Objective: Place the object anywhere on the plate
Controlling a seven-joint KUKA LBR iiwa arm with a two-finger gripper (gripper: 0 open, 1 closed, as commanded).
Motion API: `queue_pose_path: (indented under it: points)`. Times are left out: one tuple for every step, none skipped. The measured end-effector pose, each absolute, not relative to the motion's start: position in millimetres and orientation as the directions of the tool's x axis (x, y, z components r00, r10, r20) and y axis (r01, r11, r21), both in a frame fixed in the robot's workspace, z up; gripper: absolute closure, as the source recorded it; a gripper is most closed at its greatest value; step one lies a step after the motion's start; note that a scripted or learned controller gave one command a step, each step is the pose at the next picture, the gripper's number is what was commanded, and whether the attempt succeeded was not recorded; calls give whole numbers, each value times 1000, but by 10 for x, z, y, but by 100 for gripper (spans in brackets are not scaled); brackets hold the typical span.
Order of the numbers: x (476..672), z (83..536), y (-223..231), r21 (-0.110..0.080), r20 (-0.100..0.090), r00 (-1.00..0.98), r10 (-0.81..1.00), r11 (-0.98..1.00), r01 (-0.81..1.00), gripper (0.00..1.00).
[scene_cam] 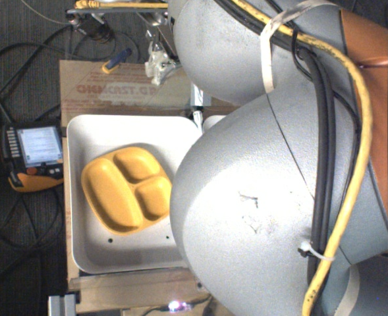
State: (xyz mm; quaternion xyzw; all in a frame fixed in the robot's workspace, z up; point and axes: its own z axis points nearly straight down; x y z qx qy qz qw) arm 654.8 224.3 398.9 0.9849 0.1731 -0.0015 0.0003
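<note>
A dark, carpet-like floor [22, 51] is seen along the left, with black cables [9, 64] looped all over it. A small device with a lit screen [37, 145] is parked on that floor just beside the counter [114, 91], whose brown top is printed with faded red lettering. A little bright light [175, 305] is spotted at the bottom edge.

Robot lab: cables [22, 51], bin [82, 176], arm [273, 196].
</note>
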Motion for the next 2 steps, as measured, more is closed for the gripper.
queue_pose_path:
  points:
    - [6548, 3989, 2239, 0, -3, 941, 339, -941, 339, 0]
    - [5935, 1567, 2059, 1, -8, 946, 323, -946, 323, 0]
